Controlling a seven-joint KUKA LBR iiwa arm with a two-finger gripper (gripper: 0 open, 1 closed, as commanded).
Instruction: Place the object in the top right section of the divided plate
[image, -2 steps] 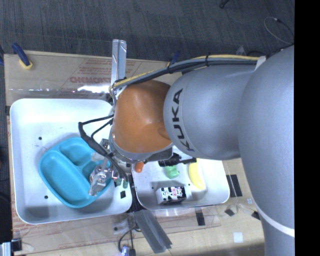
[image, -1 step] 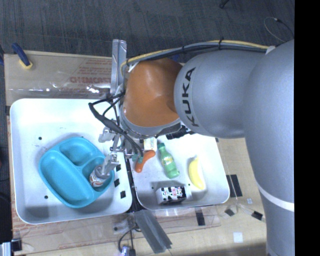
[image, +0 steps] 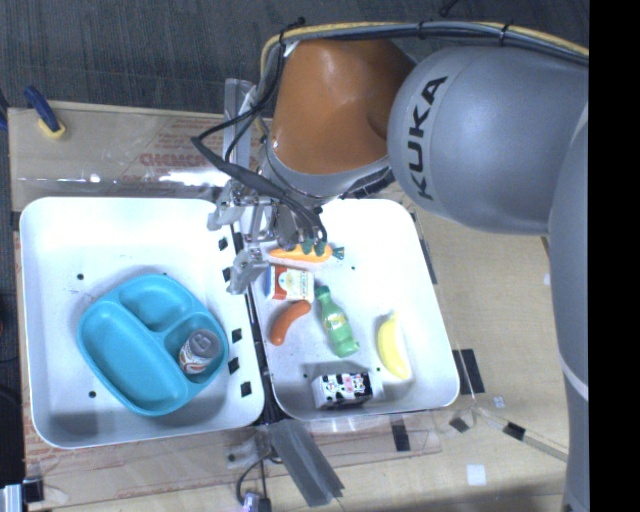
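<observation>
The KUKA arm (image: 490, 120) reaches in from the table's right side and bends across its far edge, the broad grey link with the maker's lettering lying at the far right corner. The orange band (image: 325, 95) sits just left of that link, above the wrist. Black cables loop over the top of the band and down its left side. Below the band the wrist points downward, ending in the gripper (image: 268, 245), which hangs low near the middle of the table, toward the far edge. Its metal parts and brackets crowd together there.
</observation>
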